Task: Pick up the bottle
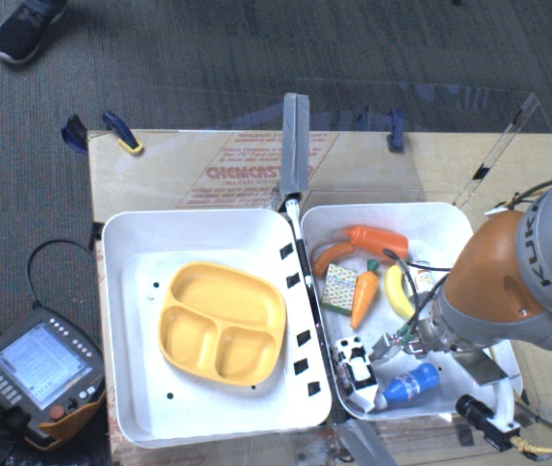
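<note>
The two-finger gripper (400, 343) hung low inside the right-hand shallow white bin (450, 216), at the end of the grey arm with its orange band (494, 280). Whether it was open or closed could not be told, since the wrist and cables hid that part, and nothing could be seen held in it.

The small blue plastic bottle with a white cap (406, 386) lay on its side on the bin floor, just in front of and below the gripper, near the bin's front wall. Beside it sat a small black-and-white boxy item (356, 365). Farther back were an orange toy carrot (364, 297), a yellow banana (399, 291), a reddish sausage-shaped piece (377, 240) and a patterned green and white block (340, 285). The left-hand white bin (125, 250) held a yellow three-compartment plastic tray (222, 321).

By my judgement the approach was in hand, with the grasp not yet made. The next move called for shifting the gripper slightly toward the front wall, squaring it across the bottle's body, then descending and closing without nudging the black-and-white item.
</note>
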You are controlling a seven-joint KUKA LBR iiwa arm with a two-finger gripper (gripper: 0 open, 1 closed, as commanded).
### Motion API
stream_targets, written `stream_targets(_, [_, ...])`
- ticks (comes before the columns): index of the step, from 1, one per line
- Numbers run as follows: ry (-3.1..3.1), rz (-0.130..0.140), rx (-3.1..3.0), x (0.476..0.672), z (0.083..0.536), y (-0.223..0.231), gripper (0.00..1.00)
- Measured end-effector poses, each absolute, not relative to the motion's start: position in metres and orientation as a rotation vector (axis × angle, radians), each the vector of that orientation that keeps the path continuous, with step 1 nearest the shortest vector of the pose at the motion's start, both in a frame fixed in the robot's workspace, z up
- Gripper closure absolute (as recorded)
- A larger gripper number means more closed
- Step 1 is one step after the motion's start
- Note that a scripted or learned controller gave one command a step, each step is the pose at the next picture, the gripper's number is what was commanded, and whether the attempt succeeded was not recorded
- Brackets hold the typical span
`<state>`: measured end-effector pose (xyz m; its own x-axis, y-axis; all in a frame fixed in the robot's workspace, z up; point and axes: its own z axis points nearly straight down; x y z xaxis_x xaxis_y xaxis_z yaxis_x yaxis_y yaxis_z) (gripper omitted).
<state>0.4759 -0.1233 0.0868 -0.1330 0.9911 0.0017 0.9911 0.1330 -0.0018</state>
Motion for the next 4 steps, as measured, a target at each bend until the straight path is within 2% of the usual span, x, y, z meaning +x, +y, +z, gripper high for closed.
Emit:
stream_targets(1, [-2.362, -0.001, -2.066, 0.4767, 0.0955, -0.1226, 1.0])
stream_targets(2, [-2.361, -0.001, -2.067, 0.4767, 0.0955, -0.1226, 0.0])
stream_targets(3, [-2.422, 0.001, -1.993, 0.4755, 0.0866, -0.1287, 0.0])
stream_targets(4, [-2.421, 0.0, -1.993, 0.4764, 0.0955, -0.1282, 1.0])
